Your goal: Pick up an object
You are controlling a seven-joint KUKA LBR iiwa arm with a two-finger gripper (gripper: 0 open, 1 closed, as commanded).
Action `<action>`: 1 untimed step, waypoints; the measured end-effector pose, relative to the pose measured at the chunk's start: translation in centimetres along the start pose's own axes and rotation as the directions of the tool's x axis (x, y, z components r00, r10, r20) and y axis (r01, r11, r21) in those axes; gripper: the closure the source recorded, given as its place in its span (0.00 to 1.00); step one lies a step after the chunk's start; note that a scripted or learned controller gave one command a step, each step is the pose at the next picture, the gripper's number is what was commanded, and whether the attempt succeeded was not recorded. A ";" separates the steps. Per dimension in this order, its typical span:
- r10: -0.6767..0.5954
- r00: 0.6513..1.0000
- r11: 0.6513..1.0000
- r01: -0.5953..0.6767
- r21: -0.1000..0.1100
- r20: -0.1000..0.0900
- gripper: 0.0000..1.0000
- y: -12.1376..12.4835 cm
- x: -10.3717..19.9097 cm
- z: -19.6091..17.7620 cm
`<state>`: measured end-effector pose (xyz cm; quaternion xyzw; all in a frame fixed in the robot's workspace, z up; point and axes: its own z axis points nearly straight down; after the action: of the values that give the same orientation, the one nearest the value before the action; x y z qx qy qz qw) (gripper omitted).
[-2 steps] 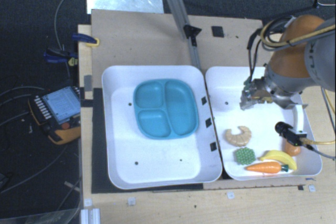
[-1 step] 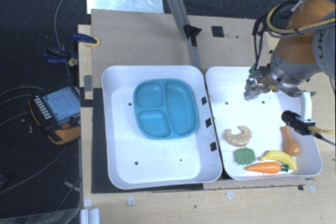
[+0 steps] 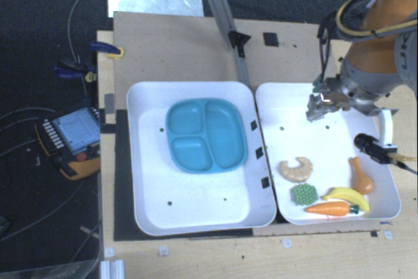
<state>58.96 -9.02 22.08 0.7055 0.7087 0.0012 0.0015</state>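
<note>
The likeliest thing to take is the tan, crescent-shaped toy croissant (image 3: 297, 170), which lies in the right-hand shallow white plastic bin (image 3: 287, 101), toward its near half and a little left of the middle. It looks like light moulded plastic, stiff rather than soft, with a ridged surface that should give the fingers some bite; its rounded ends could slip, so I would judge the thick middle of the arc, gripped across its width, the best place to hold it. It has bare floor on its far side, which leaves room to come down.

Just near of it sits a small bumpy green toy broccoli (image 3: 304, 193), and to the right of that an orange toy carrot (image 3: 327, 208) touching a yellow toy banana (image 3: 348, 196). A brown toy drumstick (image 3: 361, 176) lies further right, near the bin's right wall.

The grey two-finger gripper (image 3: 321, 108) hangs over the far part of the same bin, well apart from the croissant; whether its jaws are open or closed I cannot tell.

The left-hand shallow white bin (image 3: 147, 206) holds a blue plastic divided plate (image 3: 206, 135).
</note>
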 end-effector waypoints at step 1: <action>-0.006 1.000 1.000 0.006 0.003 -0.003 1.00 -0.5 6.2 0.2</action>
<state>58.47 -2.79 21.88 0.7035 0.7107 0.0010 -0.0004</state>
